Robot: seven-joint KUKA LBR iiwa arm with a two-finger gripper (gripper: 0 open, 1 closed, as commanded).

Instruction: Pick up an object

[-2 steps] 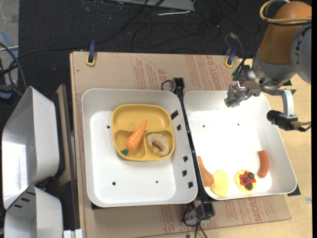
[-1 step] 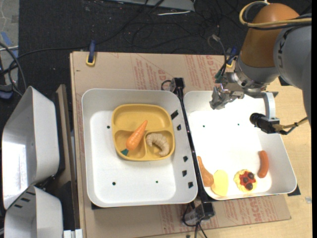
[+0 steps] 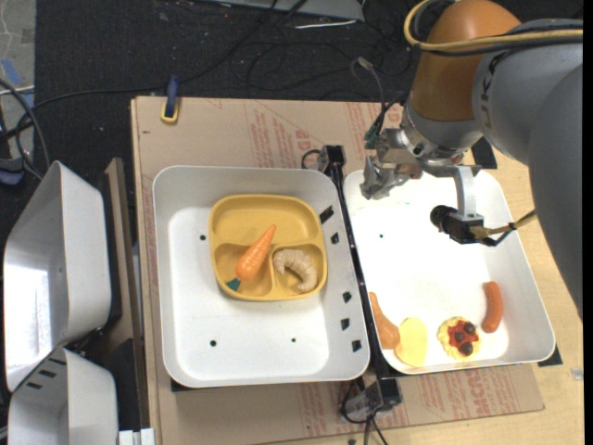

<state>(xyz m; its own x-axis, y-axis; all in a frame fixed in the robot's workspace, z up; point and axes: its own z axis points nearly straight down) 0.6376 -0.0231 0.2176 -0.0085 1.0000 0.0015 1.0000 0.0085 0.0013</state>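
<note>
Progress looks slight in the camera view: the gripper (image 3: 378, 185) hangs over the upper left corner of the right bin (image 3: 519, 248), and whether it is open, closed or gripping cannot be told. Nothing appears lifted. The likeliest targets lie low in that bin: a sausage (image 3: 492, 306) with its long axis near vertical in frame, and an orange piece (image 3: 384, 322) slanting toward lower right.

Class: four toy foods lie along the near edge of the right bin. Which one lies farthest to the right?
The reddish sausage, lying apart near the right bin's right wall. The small pizza, yellow piece and orange piece all lie further left.
</note>
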